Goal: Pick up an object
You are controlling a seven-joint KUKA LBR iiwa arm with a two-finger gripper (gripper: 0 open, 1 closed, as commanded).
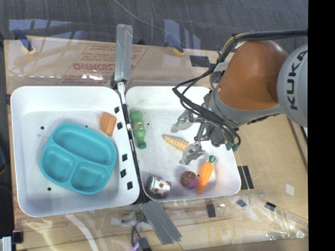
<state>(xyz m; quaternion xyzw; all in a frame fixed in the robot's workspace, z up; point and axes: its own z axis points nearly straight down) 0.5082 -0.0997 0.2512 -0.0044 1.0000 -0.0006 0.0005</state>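
A: Where is the gripper (187, 138) placed, taken from the ice-cream cone (175, 141) as the fixed mark?

B: It is hung right over the cone's wider end, in the right bin (157, 95). One finger (181, 123) is seen just above and to the right of the cone, the other (191, 153) just below and to the right of it. The jaws are spread, and nothing is seen pinched between them.

A: How is the cone laid?

B: Flat on the bin floor, with its long axis run from upper left to lower right. The pointed tip is turned away from the gripper, toward the green bottle (138, 129), which lies well to the cone's left by the divider.

A: What else is kept near it?

B: An orange carrot (205, 173) is found below and to the right of the cone, tilted, with its green top uppermost. A dark round fruit (189, 179) is set touching or just beside the carrot, and a small patterned cup (158, 186) lies below the cone. Far to the cone's left, in the other bin, a blue divided plate (78, 158) and an orange wedge (108, 122) are kept.

A: On what is the coming move turned?

B: On the line between the fingers, which is judged to cross the cone's long axis near its thick end. It is judged that a short descent and a close would be needed; the taper could let it be squeezed out.
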